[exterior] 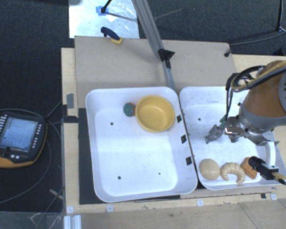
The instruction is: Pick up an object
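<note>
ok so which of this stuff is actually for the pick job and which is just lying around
For the job:
- gripper, over the right bin
- pickable items: egg, croissant, orange piece in the right bin; yellow bowl, green ball in the left bin

Just lying about:
- pendant on the floor
- blue-yellow clamp at the bench's back edge

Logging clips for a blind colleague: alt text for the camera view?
The arm's hand hovers over the right bin, above a beige egg-shaped object, a croissant and an orange item. The left bin holds a yellow bowl beside a small green object.
</note>
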